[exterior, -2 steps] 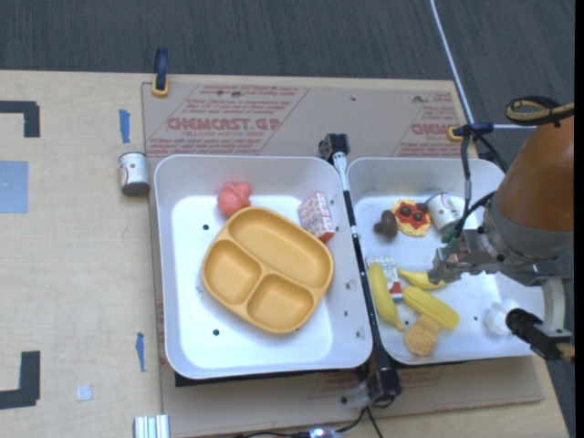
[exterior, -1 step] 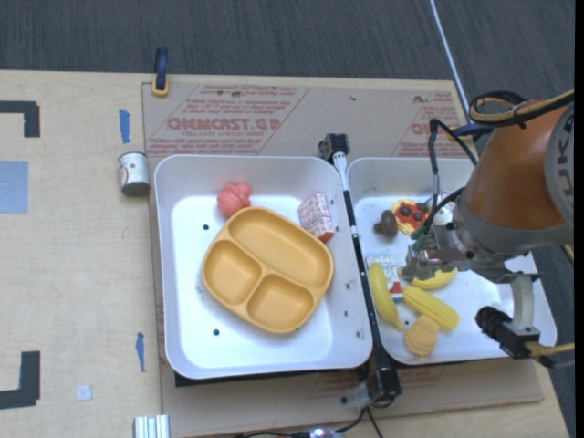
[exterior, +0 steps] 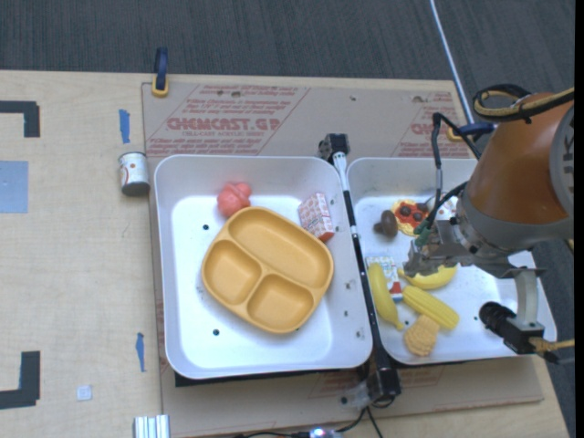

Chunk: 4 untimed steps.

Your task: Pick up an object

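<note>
Behind the end effector (exterior: pixel 422 261), half-hidden banana (exterior: pixel 436 277)

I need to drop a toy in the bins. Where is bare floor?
Left bin: bare strips left of and below the yellow tray. Right bin: crowded around banana, corn and pincer; a small patch right of the corn.

A yellow divided plate (exterior: pixel 266 269), a pink lump (exterior: pixel 234 195) and a small carton (exterior: pixel 316 215) are seen in the left bin (exterior: pixel 182 336). The gripper (exterior: pixel 425 255) is lowered into the right bin (exterior: pixel 474 349) beside a banana (exterior: pixel 436 277) and corn (exterior: pixel 431 307).
</note>
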Each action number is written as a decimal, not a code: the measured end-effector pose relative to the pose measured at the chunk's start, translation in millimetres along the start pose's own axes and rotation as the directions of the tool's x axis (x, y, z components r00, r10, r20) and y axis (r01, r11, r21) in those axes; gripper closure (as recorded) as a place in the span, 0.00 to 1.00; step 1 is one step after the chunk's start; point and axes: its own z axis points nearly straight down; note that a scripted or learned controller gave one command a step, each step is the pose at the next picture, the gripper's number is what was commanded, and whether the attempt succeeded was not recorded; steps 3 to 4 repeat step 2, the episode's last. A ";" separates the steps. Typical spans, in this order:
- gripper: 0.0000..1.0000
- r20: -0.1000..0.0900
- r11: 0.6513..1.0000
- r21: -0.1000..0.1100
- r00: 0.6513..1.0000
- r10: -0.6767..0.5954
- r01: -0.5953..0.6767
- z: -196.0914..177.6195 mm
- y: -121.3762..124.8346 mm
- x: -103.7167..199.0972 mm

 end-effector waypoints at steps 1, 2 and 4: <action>1.00 -0.001 1.000 0.008 1.000 0.003 -0.003 19.7 -3.3 -48.6; 1.00 -0.001 1.000 0.004 1.000 0.002 -0.002 10.2 -1.8 4.5; 1.00 -0.001 1.000 0.004 1.000 0.002 -0.002 10.2 -1.8 4.5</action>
